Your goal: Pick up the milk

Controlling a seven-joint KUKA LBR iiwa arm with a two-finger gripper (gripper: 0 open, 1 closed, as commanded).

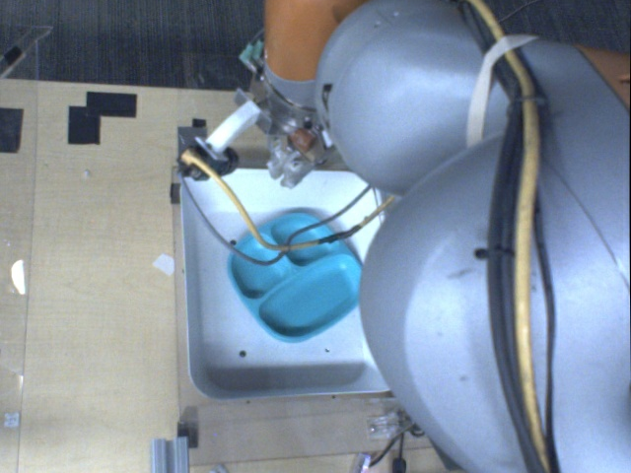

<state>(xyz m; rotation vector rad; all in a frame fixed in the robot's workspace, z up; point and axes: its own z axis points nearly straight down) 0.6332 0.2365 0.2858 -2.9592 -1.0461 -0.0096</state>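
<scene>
The pincer (pixel 291 161) is hovering at twelve o'clock of the white bin (pixel 212 363), its opening perhaps hidden, needing a slower, centred descent.

1 white bin (pixel 212 363), 1 blue divided plate (pixel 296 279), 1 grey arm (pixel 473 215), 2 cables (pixel 237 210)

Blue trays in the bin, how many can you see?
1. A blue sectioned tray lies in the middle of the white bin; the arm covers the bin's right side, so more may be hidden.
</scene>
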